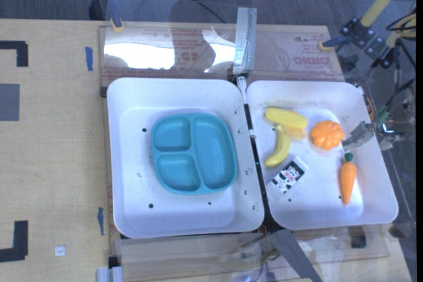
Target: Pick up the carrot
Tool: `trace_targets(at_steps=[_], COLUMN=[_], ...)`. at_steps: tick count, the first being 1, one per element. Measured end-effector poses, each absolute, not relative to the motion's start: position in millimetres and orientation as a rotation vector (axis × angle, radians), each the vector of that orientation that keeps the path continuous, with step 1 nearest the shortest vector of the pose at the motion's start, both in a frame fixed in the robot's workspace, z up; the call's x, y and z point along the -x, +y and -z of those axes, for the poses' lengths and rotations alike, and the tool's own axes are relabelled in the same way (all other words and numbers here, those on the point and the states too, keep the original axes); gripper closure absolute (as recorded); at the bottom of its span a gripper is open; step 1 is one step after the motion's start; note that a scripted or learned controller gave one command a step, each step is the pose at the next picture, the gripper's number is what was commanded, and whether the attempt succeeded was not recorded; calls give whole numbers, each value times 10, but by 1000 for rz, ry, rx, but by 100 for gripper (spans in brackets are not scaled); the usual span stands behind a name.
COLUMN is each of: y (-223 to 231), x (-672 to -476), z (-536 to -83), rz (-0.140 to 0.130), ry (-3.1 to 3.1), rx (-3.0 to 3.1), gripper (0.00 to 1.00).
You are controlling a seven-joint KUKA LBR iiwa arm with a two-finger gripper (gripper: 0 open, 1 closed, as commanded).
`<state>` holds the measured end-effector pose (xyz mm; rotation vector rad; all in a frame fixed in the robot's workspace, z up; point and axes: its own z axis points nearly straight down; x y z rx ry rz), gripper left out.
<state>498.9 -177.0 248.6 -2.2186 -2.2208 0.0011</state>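
Orange carrot (347, 181) lies in the right bin (383, 208), near its right wall, green tip pointing far. Just beyond it sits a small orange pumpkin (326, 134), with corn (286, 119), a banana (280, 148) and a black-and-white carton (289, 176) to the left. The gripper (360, 134) sits at the bin's right rim; jaw state cannot be told. A teal divided plate (194, 153) lies in the left bin (125, 142).

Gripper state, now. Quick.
Gripper: at the right bin's right edge, just above the carrot's green top; open or shut cannot be told. Nothing seen between its fingers.
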Motion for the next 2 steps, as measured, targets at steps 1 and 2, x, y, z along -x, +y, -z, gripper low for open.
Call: trace_targets(at_steps=[1,2], y=[-1912,-1923], x=[-5117,-5157], z=[-975,-1127], rz=[-7,2], ry=[-2326,-2335], rx=[2096,2106], gripper=[0,100])
